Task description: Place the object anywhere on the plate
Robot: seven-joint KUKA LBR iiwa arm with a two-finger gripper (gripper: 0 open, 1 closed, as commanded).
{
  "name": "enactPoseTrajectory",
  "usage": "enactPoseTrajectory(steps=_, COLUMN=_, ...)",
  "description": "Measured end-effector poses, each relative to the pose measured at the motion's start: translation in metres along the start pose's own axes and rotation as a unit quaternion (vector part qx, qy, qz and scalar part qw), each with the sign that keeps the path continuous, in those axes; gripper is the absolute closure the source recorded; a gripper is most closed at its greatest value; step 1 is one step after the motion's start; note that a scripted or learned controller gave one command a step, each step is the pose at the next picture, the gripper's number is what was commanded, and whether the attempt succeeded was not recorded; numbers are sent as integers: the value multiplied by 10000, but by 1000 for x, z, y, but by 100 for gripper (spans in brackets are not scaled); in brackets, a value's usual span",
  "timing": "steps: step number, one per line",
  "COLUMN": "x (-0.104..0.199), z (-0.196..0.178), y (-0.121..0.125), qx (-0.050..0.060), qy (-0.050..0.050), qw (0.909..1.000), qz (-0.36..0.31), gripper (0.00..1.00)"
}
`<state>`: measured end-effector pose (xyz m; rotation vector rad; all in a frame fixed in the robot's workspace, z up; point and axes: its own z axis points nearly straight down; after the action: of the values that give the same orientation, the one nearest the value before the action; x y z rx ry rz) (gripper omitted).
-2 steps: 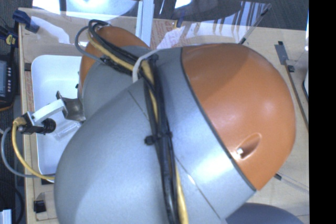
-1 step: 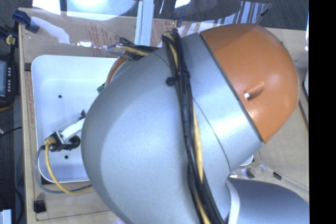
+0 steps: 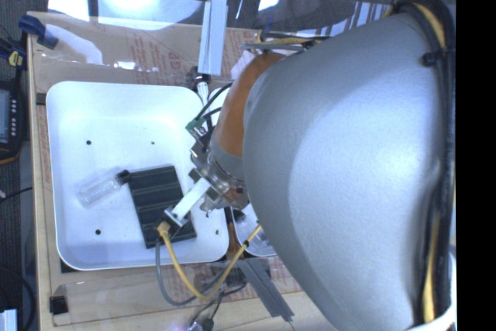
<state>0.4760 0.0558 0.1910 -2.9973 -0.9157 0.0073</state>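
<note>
A clear plastic bottle with a black cap [image 3: 101, 187] lies on its side in the left white bin [image 3: 70, 112], towards its front left. Beside it, to the right, a flat black ribbed rectangle [image 3: 153, 196] rests on the bin floor. My gripper [image 3: 211, 191] hangs over the bin's right edge, just right of the black rectangle, and the wrist and arm mostly cover it. A sliver of a pale round rim, possibly the plate [image 3: 260, 241], shows below the arm in the right bin.
The big grey arm [image 3: 349, 167] covers nearly all of the right bin. A clear wall and cardboard run along the back of the bench [image 3: 139, 50]. Yellow cable [image 3: 182, 279] loops over the front edge.
</note>
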Motion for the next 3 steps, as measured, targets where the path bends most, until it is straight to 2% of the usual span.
enactPoseTrajectory(steps=1, x=28, z=0, y=-5, qx=-13, qy=0, qw=9991, qz=-430, gripper=100)
enactPoseTrajectory(steps=2, x=64, z=99, y=-62, qx=-22, qy=14, qw=9921, qz=1253, gripper=100)
enactPoseTrajectory(steps=3, x=94, z=49, y=-59, qx=-37, qy=12, qw=9814, qz=1921, gripper=100)
